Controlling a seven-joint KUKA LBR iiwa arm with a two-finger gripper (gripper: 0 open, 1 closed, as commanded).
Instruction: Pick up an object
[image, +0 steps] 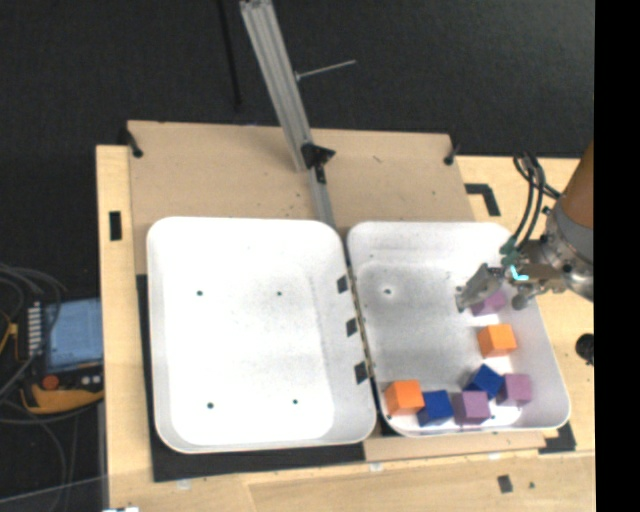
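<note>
— Where does the camera sit?
— High above the bench, looking down at a slant, far enough back to take in both white bins mid-frame.
— And the arm?
— It enters at the right edge.

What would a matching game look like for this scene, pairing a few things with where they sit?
Things:
1. gripper
2. left bin
3. orange block next to a blue block
4. orange block on its own

Places:
A. near the right bin's front edge, towards its left corner
B. beside the right bin, on the side away from the arm
C. over the right bin's right side, just above a purple block
D. by the right bin's right wall, midway along

Pairs: 1-C, 2-B, 3-A, 4-D
</note>
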